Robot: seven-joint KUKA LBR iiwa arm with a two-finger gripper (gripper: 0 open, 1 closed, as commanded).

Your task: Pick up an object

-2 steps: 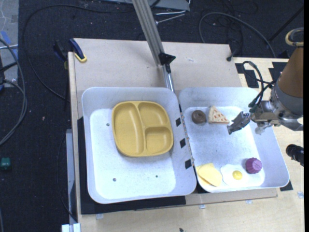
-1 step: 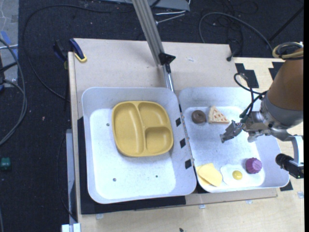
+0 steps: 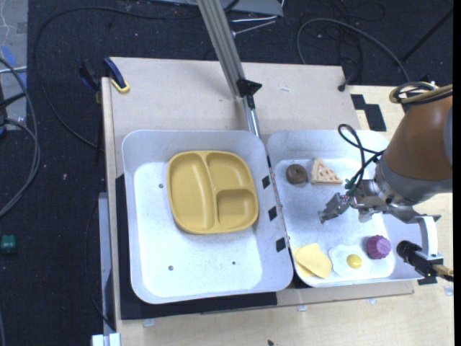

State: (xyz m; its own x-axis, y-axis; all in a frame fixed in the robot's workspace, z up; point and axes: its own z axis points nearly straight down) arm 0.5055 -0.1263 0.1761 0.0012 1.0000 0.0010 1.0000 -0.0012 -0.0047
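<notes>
Divided plate (image 3: 213, 192) in left bin (image 3: 144, 265); toys in right bin (image 3: 288, 146).

Toy foods (image 3: 325, 172) (five pieces) lie in right bin (image 3: 302, 144).

Matt speckled white bins (image 3: 209, 280) hold a smooth yellow plastic tray (image 3: 212, 192); the bench (image 3: 187, 92) looks like pale wood.

In the right bin (image 3: 288, 150), bare floor lies open at the centre, left of the gripper (image 3: 333, 210). A brown donut (image 3: 296, 174) and pizza slice (image 3: 325, 172) crowd the upper part; a yellow wedge (image 3: 312, 260), fried egg (image 3: 350, 259) and purple piece (image 3: 377, 246) line the lower edge. A yellow divided plate (image 3: 213, 192) fills the left bin's (image 3: 144, 265) upper middle.
</notes>
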